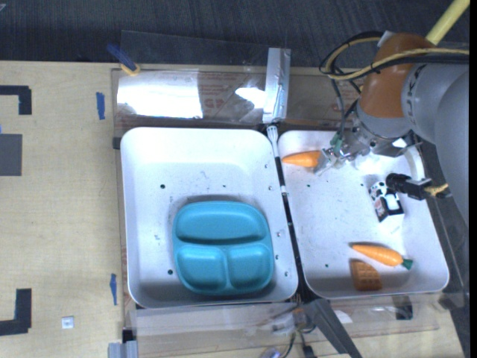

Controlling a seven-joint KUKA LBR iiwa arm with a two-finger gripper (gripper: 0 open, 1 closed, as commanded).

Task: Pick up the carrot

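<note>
An orange carrot (299,159) lies level at the upper left corner of the right bin (328,222), its pointed end close to the wall between the bins. My gripper (330,156) reaches down from the right, and its tip meets the carrot's thick right end. The gripper body hides the spot where they meet. A second orange carrot (378,254) with a green stub lies near the front right of the same bin, far from the gripper.
A brown square piece (365,276) lies at the right bin's front edge, just below the second carrot. A blue divided tray (222,246) fills the front half of the left bin (149,162). A clear plastic sheet (194,95) stands behind the bins.
</note>
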